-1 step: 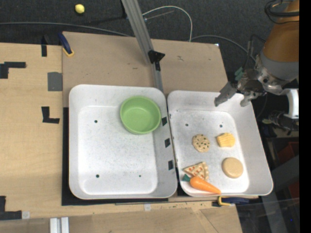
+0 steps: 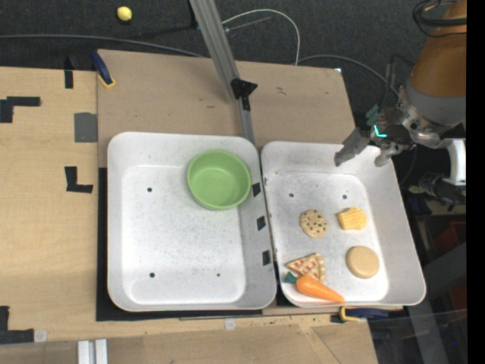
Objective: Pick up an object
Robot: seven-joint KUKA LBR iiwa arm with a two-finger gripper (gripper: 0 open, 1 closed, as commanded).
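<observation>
light wood bench (image 2: 45,226) with black tape marks, dark carpet floor (image 2: 318,14) behind, small yellow ball (image 2: 124,13) lying on it

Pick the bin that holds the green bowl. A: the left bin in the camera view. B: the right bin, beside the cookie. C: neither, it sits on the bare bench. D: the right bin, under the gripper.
A: the green bowl sits in the upper right part of the left bin, while the cookie lies in the right bin.
</observation>
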